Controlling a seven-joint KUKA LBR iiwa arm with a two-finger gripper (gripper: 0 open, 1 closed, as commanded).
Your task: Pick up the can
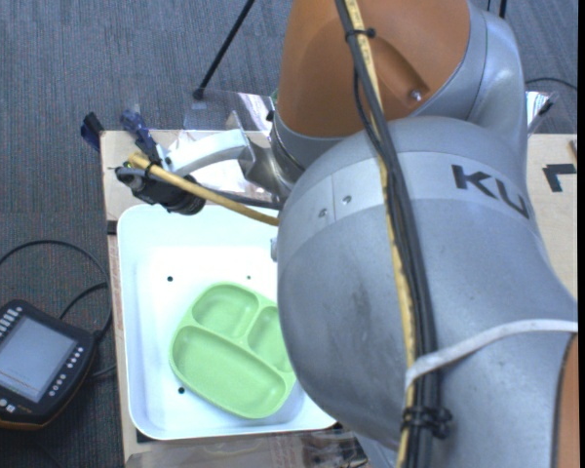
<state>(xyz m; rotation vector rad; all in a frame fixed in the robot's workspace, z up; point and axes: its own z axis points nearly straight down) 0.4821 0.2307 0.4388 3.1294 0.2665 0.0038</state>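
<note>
Can wasn't anywhere I could spot, probably hidden under the big grey arm [419,261] that blocked most of the bench. Only a green divided tray [229,349] sat in the near white bin [146,261]. Gripper state? Couldn't tell from that angle.

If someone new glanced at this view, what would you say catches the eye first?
The grey arm dominates, bulking over the centre and right, with its orange band at the top. Next comes the light green divided plate lying in the white bin at lower left. A handheld control pendant sits on the floor at far left.
</note>
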